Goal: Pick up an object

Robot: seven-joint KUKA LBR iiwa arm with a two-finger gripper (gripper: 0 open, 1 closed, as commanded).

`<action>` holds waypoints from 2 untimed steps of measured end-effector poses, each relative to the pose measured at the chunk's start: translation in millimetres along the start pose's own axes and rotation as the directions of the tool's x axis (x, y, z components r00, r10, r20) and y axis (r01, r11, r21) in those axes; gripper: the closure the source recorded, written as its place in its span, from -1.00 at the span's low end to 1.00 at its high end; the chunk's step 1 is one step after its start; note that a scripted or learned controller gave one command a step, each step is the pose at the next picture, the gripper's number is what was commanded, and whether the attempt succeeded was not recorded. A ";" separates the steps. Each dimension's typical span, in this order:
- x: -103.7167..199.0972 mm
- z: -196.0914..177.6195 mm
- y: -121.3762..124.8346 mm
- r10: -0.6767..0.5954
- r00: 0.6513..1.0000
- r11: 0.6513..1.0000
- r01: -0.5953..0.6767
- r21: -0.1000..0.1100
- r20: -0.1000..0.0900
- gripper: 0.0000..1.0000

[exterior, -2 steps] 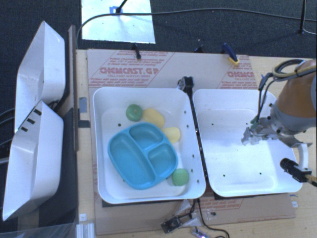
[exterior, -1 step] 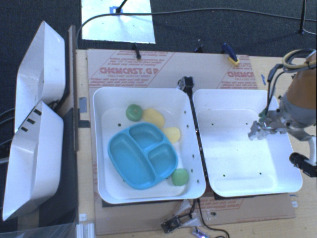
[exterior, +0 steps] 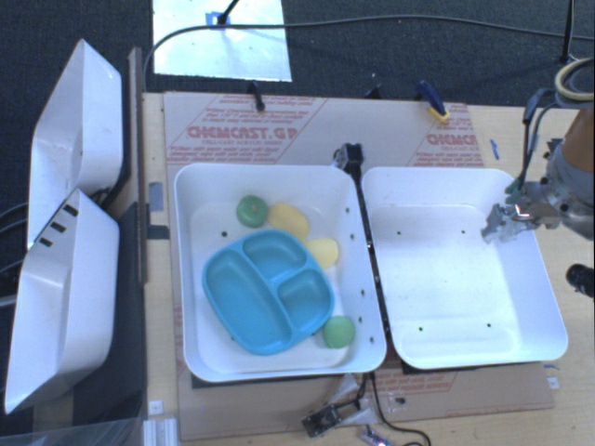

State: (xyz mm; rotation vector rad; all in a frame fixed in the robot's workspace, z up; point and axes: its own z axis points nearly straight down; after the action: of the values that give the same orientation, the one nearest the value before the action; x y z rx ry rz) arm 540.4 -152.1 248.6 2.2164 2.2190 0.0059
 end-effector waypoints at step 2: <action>107.4 24.5 24.1 -0.004 1.000 1.000 0.004 0.006 -0.002 1.00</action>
State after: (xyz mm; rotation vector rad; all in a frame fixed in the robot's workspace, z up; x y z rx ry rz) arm 564.6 -44.7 224.2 2.2162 2.2277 0.0015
